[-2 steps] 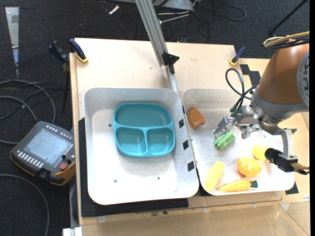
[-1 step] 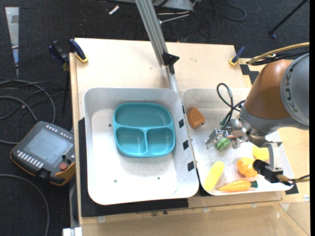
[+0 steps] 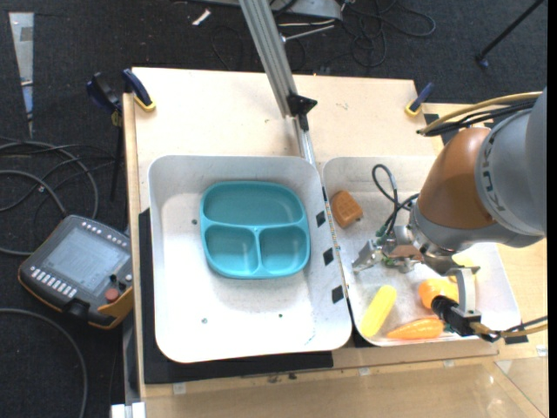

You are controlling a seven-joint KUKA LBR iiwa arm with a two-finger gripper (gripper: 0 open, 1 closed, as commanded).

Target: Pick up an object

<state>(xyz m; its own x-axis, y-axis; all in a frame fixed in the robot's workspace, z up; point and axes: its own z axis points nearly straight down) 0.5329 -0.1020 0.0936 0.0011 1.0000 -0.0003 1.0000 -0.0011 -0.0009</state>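
Nearest the camera sat the left bin (image 3: 174,320), its bottom edge at the 6 o'clock side of the bench (image 3: 218,111). After that, largest to smallest.

Bench was tan, with yellow clamps at its 11 o'clock corner (image 3: 139,96) and 1 o'clock corner (image 3: 418,103). Left bin was white and shallow, touching the right bin (image 3: 500,303) along a shared edge. My arm (image 3: 496,185) came in from 3 o'clock, grey with the orange band, and covered much of the right bin's 3 o'clock half.

Teal tray (image 3: 255,229) lay flat in the left bin, toward that bin's 12 o'clock side, three compartments, one long across 12 o'clock and two smaller at 6 o'clock.

My gripper (image 3: 376,255) was down inside the right bin, near its centre, pointing toward 9 o'clock. Jaws looked spread apart, metal tips visible, nothing between them that I could see. Black cable looped just above the gripper at 12 o'clock.

Pickable things were all in the right bin:
- yellow piece (image 3: 377,310), at 6 o'clock from my gripper, near the bin's left wall, tilted.
- orange carrot-like piece (image 3: 416,328), at 5 o'clock from the gripper, lying along the bin's bottom edge, just beside the yellow piece.
- brown block (image 3: 346,208), at 11 o'clock from the gripper, apart from it, close to the shared edge.
- round orange item (image 3: 432,293), at 4 o'clock, partly hidden under my wrist hardware.

None of them touched my jaws.
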